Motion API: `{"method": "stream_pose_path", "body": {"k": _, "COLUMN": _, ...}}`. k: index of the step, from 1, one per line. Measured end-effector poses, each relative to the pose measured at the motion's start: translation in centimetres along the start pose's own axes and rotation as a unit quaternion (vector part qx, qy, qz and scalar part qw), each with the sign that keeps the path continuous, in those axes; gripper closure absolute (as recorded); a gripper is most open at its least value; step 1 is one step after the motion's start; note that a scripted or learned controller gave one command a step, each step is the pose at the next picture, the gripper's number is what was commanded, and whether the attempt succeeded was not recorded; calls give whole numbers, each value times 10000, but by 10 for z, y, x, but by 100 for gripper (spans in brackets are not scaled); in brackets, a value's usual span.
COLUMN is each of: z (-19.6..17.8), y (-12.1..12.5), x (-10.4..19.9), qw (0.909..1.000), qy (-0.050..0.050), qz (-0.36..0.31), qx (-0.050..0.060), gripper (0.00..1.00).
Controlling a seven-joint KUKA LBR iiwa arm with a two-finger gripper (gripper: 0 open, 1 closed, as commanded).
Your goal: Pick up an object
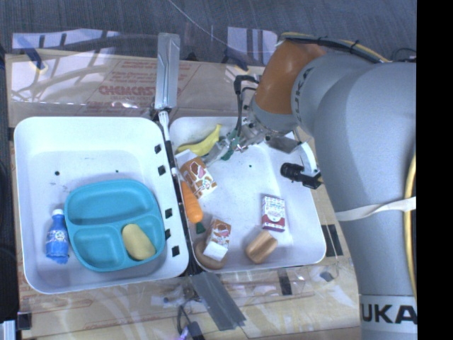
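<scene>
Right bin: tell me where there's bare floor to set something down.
The right bin has bare floor mid-bin, between the carrot and the red carton, below the gripper. Crowded: the left wall, with the banana and the carrot, and the near edge by the bread roll.

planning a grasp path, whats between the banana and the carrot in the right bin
In the camera view, a small red-and-white carton lies between the banana and the carrot.

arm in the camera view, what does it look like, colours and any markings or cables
The thick grey rounded arm has an orange band above the wrist. White letters "UKA" are visible low on its body, a pale strap crosses it, and thin dark cables run over the orange section. The small dark metal end effector has a black knob beside it.
</scene>
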State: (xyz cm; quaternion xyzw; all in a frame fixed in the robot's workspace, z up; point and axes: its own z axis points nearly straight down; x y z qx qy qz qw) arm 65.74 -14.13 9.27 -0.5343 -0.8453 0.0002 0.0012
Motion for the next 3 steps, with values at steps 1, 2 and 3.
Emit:
{"method": "stream_pose_path", "body": {"k": 1, "z": -46, "y": 17, "x": 35, "qw": 9986, "qy": -17, "qz": -521, "qx": -29, "gripper": 0}}
{"method": "stream_pose_path", "body": {"k": 2, "z": -16, "y": 17, "x": 33, "qw": 9998, "qy": -64, "qz": 95, "qx": -144, "gripper": 0}}
{"method": "stream_pose_path", "body": {"k": 3, "z": -16, "y": -4, "x": 47, "qw": 9997, "qy": -92, "qz": -152, "qx": -161, "gripper": 0}}
